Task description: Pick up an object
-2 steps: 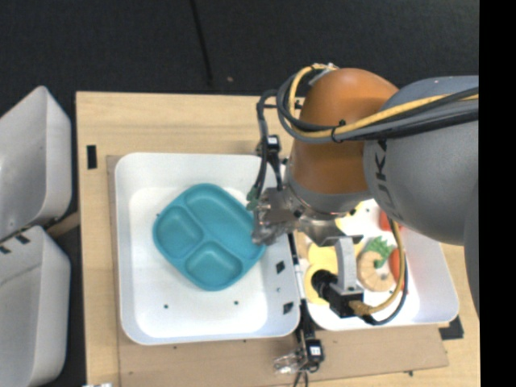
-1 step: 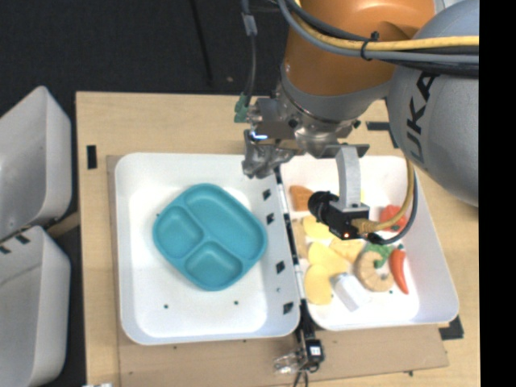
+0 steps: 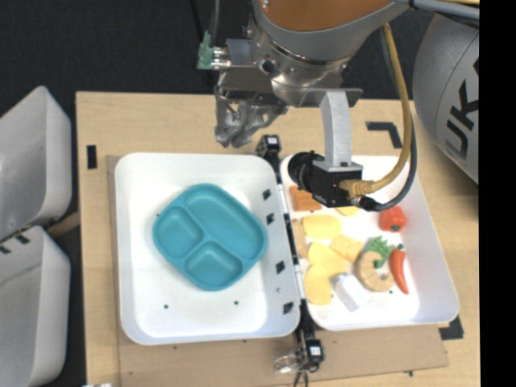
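Pincer (image 3: 239, 129) above the left bin's (image 3: 129, 216) far edge, finger spread indiscernible.

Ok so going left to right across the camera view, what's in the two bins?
Left bin → blue divided plate → right bin → yellow slices → bagel-like ring → orange carrot. The red tomato sits farther back, roughly level with the carrot in left-right position.

teal tray (image 3: 210, 235) | white bins (image 3: 129, 297) | red tomato (image 3: 393, 218) | orange carrot (image 3: 400, 270)
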`<act>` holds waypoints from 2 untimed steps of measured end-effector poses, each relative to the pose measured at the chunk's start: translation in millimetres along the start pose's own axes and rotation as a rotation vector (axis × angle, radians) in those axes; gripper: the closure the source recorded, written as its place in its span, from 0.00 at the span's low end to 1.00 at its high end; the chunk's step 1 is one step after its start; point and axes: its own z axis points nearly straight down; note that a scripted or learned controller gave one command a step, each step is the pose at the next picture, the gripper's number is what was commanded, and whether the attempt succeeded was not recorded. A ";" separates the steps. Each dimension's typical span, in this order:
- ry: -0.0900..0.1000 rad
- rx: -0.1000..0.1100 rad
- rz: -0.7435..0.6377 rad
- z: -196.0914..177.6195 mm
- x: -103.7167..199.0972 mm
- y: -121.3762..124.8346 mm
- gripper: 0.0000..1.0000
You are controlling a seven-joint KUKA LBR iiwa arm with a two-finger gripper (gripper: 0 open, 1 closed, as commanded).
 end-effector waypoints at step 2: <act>-0.012 0.022 0.018 218.7 -94.5 -16.2 1.00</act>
